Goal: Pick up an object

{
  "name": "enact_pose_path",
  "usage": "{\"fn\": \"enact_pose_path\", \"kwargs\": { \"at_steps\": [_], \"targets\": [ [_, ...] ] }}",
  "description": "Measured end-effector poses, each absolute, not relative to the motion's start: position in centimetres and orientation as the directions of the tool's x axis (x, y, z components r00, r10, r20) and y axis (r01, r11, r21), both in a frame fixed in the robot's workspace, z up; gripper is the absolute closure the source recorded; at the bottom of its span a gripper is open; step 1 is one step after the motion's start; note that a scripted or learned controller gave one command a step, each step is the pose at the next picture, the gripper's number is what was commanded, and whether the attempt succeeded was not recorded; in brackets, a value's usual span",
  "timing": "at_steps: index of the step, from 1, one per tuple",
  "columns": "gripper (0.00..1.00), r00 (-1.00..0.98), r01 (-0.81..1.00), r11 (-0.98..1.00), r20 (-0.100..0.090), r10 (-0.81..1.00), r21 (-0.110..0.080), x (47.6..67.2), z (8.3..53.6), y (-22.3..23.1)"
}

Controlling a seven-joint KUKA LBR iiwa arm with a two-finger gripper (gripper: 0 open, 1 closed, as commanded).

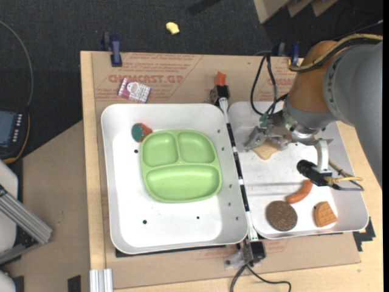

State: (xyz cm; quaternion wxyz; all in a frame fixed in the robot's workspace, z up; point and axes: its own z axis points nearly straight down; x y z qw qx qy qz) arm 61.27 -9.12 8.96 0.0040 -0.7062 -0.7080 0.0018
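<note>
Tan wedge (265, 151) sits under your pincer (262, 140) — whether it's spread, I cannot tell — so centre squarely before lifting.

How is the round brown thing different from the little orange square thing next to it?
The brown disc is round and dark brown; the orange piece is squarish and bright orange. The brown disc looks bigger than the orange piece. The brown disc lies nearer the bin's middle edge; the orange piece sits toward the right. Both lie flat in the right bin, along its near edge.
</note>
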Motion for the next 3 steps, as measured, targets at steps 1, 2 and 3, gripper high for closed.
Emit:
{"fn": "enact_pose_path", "kwargs": {
  "at_steps": [1, 2, 3],
  "targets": [
    [1.00, 0.000, 1.000, 0.000, -0.001, 1.000, 0.003, 61.6, 10.6, -9.4],
    [0.00, 0.000, 1.000, 0.000, -0.001, 1.000, 0.002, 61.5, 10.5, -9.4],
    [0.00, 0.001, 1.000, -0.001, 0.000, 1.000, -0.003, 61.7, 8.3, -10.3]
  ]
}}
